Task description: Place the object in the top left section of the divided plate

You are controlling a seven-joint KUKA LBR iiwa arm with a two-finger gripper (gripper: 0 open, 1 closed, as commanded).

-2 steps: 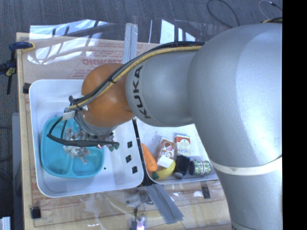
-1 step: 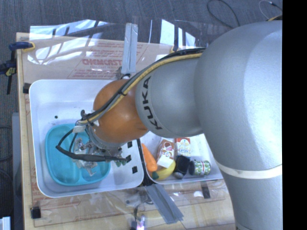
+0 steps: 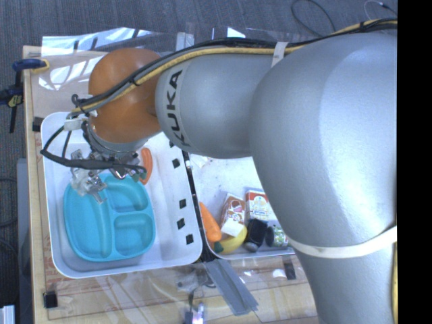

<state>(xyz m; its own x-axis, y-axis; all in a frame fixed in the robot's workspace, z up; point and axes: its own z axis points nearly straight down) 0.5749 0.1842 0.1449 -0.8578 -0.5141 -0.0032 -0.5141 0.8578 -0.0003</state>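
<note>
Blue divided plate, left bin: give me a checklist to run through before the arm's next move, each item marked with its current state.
1. Divided plate lies flat inside the left bin: ok.
2. Claw is over the plate's top left corner: ok.
3. Something is held in the claw: cannot tell; wrist and cables hide it.
4. Top left section is free to receive an object: cannot tell; the claw covers part of it.
5. Orange object beside the wrist sits off the plate, on the bin floor: ok as a location, but its identity cannot be told.
6. Right bin items, carrot and banana, stay clear of the arm's working spot: ok.
</note>
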